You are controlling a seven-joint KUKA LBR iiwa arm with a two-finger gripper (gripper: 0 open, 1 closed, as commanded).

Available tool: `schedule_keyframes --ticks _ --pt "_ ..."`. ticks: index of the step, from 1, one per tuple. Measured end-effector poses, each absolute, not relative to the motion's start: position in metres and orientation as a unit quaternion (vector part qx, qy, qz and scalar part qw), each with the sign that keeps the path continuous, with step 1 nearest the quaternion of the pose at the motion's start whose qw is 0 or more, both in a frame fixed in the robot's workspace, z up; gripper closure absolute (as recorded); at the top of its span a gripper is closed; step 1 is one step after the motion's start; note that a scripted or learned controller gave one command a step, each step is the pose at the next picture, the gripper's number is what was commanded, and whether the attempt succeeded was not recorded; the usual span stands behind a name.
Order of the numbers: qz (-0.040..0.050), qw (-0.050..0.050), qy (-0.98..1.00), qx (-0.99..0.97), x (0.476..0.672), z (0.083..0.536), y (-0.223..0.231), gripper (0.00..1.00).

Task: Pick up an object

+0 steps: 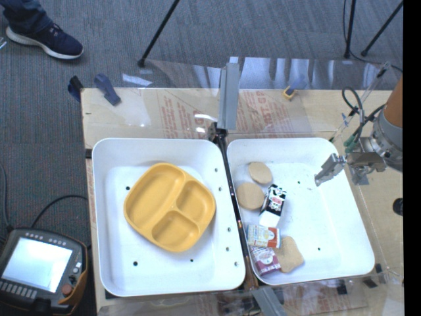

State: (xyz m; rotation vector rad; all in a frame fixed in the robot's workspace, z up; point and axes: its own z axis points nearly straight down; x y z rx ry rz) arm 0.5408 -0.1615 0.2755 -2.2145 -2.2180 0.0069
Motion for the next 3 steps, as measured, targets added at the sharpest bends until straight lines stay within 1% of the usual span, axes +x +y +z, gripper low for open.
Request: schedule_keyframes --ticks 1,2,3 --pt "-0.0019 -0.002 -0.72 -0.694 0.566 0.119 -0.124 0.0" --pt "-0.0112 -0.008 -0.688 -0.725 0.622 0.103 -0.101 0.0" --pt "-0.014 -0.013 -0.688 -0.726 0.625 0.118 -0.104 1.0"
